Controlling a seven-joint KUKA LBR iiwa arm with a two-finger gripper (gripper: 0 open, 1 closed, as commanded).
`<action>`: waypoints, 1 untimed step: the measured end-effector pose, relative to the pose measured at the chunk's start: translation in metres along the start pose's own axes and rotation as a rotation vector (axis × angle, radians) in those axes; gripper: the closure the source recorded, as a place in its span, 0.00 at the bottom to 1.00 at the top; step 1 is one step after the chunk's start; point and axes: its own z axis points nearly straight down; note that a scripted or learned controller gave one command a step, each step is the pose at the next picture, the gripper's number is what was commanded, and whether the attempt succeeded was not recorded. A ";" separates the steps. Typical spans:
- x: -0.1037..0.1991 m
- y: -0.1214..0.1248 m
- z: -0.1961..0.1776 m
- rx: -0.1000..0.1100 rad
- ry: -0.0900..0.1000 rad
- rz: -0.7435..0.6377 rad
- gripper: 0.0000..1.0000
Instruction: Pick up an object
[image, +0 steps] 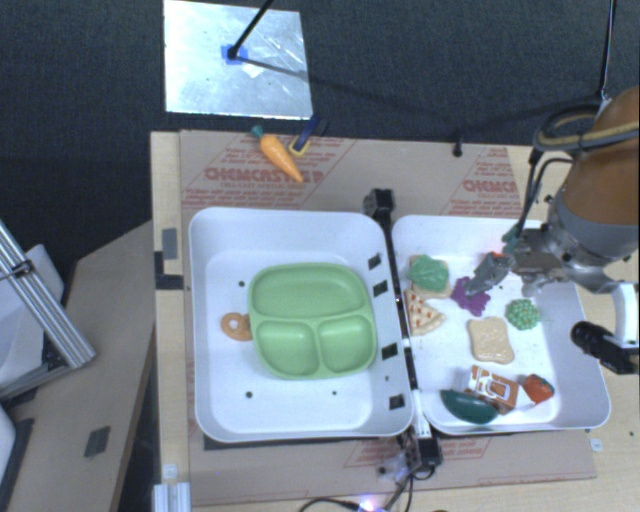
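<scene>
My gripper (508, 279) hangs over the right bin (580, 350), reaching in from the right. It is open, and nothing shows between its fingers. Its left finger (490, 271) hovers just above the purple grapes (467, 296); its right finger (530, 282) is just above the green broccoli (521, 314). Around them lie a green lettuce leaf (430, 272), a pizza slice (424, 318), a slice of toast (490, 340), a small printed box (494, 386), a dark green piece (467, 406) and a red piece (539, 388).
The left bin (215, 300) holds a green divided plate (310, 320) and a small pretzel (236, 326). A toy carrot (279, 155) lies on the cardboard behind the bins. A black clamp bar (392, 300) runs between the bins.
</scene>
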 end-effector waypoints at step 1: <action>0.000 0.002 -0.005 -0.012 -0.001 -0.002 0.00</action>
